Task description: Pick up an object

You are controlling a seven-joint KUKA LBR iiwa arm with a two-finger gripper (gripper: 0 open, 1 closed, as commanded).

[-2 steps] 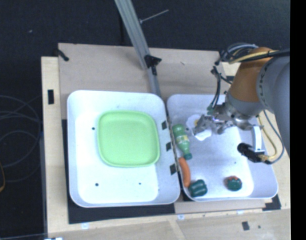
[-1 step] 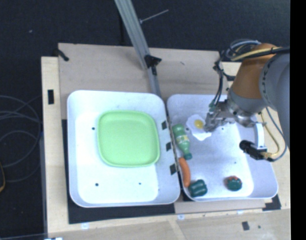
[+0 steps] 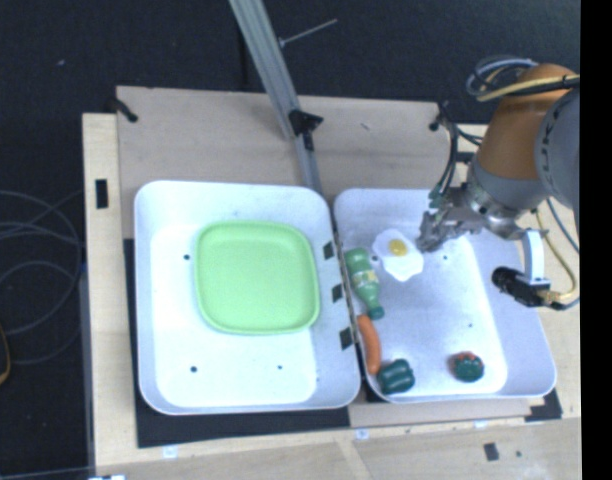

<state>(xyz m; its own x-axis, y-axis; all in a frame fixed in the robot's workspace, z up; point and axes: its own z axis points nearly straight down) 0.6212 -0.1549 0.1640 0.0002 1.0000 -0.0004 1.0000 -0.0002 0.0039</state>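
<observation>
The claw (image 3: 433, 230) hovers low over the right bin (image 3: 516, 368), just right of the egg (image 3: 397, 252); whether it is wide or narrow cannot be told. The egg lies flat, near the bin's left wall, with the bottle (image 3: 363, 278) just left of it. Risk: a thin, flat egg gives little to grip, so a closing claw may slide over it or push it against the bottle.

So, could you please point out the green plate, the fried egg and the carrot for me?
green plate (image 3: 256, 276), camera view, centre of its flat face.
fried egg (image 3: 398, 255), camera view, white beside the yolk.
carrot (image 3: 370, 340), camera view, middle of its orange body.
</observation>
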